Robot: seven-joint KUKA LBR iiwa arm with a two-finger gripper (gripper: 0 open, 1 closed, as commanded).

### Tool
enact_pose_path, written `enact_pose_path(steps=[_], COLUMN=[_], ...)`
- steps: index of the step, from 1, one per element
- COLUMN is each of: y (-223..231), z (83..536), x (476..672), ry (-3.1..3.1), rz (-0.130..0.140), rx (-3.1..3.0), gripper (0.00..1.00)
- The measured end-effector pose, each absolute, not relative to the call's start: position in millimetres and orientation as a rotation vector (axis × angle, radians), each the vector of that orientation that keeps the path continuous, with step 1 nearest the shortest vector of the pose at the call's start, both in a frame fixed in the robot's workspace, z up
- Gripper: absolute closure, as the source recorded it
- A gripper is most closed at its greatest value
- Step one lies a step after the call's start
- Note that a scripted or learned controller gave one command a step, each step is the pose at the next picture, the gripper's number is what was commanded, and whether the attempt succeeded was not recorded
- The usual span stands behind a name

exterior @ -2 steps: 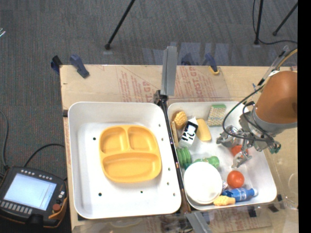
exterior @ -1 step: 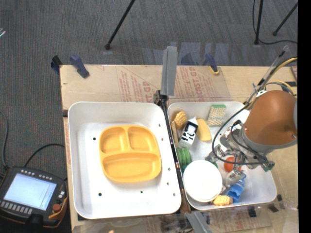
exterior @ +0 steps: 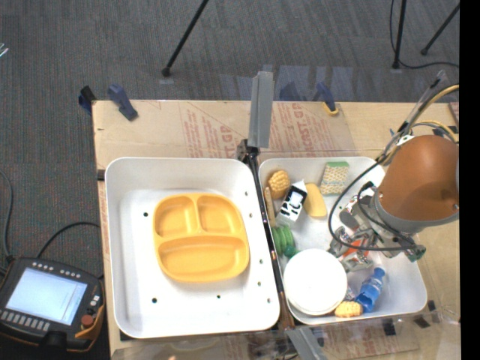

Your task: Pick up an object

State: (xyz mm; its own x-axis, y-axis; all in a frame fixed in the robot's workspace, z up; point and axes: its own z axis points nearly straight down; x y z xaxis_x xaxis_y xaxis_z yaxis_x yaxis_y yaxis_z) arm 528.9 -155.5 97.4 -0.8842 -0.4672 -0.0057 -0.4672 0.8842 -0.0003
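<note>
Now we see the gripper (exterior: pixel 352 240) low in the right bin (exterior: pixel 414 295), near its centre; whether its fingers are parted or closed we cannot tell. Objects crowd around it: a white plate (exterior: pixel 315 281) at seven o'clock, a blue bottle (exterior: pixel 370 290) at five, a yellow banana-like piece (exterior: pixel 316 200) at eleven. The left bin (exterior: pixel 124 276) holds a yellow divided tray (exterior: pixel 201 237).

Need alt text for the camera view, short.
The arm reaches from the right into the right bin, its gripper low among a white plate, blue bottle and small toys. The left bin holds a yellow divided tray.
</note>
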Motion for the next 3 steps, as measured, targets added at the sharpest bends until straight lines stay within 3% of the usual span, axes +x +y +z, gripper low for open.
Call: enact_pose_path(steps=[1,2,3], y=[-93.0,-73.9,-87.4], z=[218.8,267.8,92.1], x=[504.1,510.7,501.8], ry=[3.06,3.01,2.946], rz=[-0.004,0.002,0.015], rx=[-0.656,-0.888,-1.114], gripper=[1.0,1.0,1.0])
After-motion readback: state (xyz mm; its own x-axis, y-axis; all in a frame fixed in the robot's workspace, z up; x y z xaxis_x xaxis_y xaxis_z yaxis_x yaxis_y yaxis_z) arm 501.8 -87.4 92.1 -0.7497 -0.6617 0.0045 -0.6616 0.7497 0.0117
